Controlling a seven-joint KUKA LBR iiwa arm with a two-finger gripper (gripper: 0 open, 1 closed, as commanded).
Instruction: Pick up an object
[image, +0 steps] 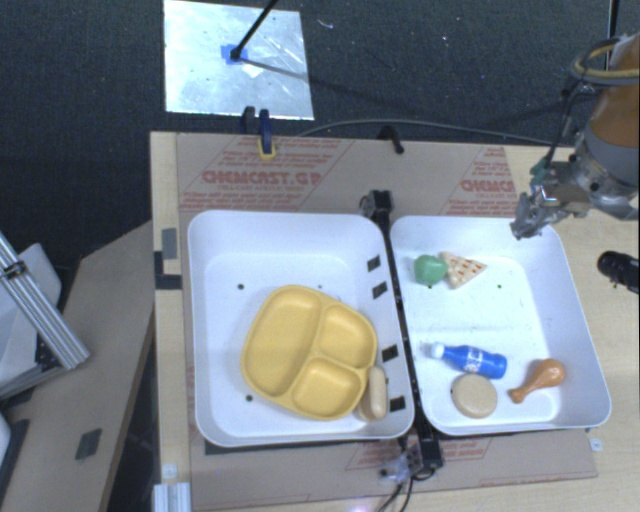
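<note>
Dark floor surrounds a bench (470, 175) bearing two white bins. Left bin (225, 250): yellow tray (305, 350) with a bread roll (375, 392) at its lower right edge. Right bin (560, 290): green item (430, 268), pizza slice (463, 268), blue bottle (468, 359), round biscuit (474, 396), drumstick (538, 379). Gripper (527, 222) hangs above the right bin's upper right rim, carrying nothing; whether it is spread or closed cannot be told. Judged progress: no object lifted; approach, descent and grasp all remain.

1 fixed camera above the bench (330, 160), looking down at a slant, both bins (290, 240) in frame
</note>
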